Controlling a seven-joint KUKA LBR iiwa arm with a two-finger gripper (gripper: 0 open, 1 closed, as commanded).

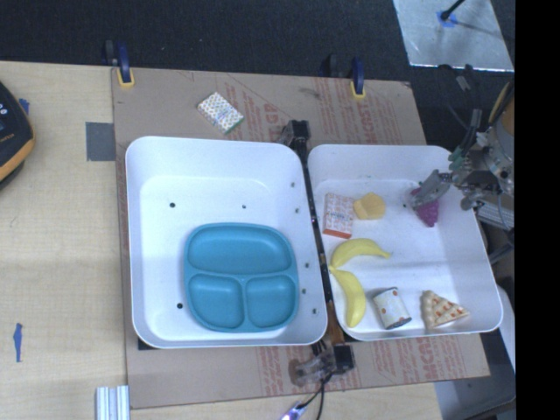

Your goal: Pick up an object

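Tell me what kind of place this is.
Probably a robot test bench in a lab, not a kitchen: two white bins clamped to a cardboard sheet, toy food such as bananas and a pizza slice, and a gripper reaching in.

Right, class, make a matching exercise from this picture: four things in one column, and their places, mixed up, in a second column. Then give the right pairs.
Things:
1. blue divided plate
2. pizza slice
3. purple object
4. patterned packet

Places:
A. on the cardboard, beyond the bins
B. left bin
C. right bin, near right corner
D. right bin, far right, at the gripper

Pairs: 1-B, 2-C, 3-D, 4-A
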